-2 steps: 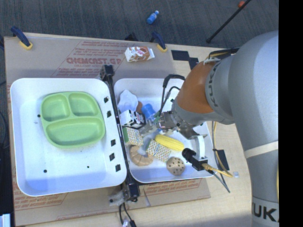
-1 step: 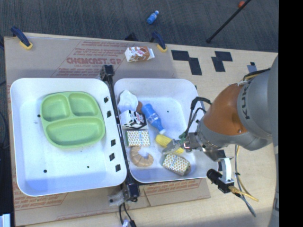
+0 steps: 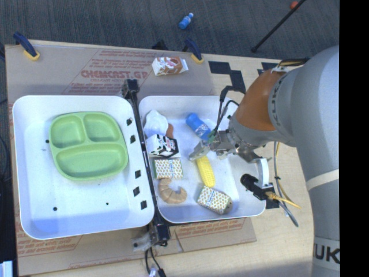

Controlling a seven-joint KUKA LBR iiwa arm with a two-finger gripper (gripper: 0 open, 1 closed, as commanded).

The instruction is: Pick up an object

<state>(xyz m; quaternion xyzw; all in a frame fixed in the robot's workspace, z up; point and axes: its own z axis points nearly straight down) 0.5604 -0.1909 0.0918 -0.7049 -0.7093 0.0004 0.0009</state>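
Right bin [image 3: 179, 215] holds corn [image 3: 206, 172], croissant [image 3: 172, 193] (left bin [image 3: 29, 212]: green tray [image 3: 88, 145]).

The arm's bulk [image 3: 300, 97] covers the right bin's far right corner [image 3: 230, 100], and the picture's right edge cuts the arm off. The claw [image 3: 203, 149] is too small and dark to read. The blue bottle [image 3: 199, 126] sits partly behind cables.

Bench [image 3: 52, 59]: two white bins [image 3: 26, 154] [image 3: 184, 104] side by side; small packet [image 3: 169, 66] behind.
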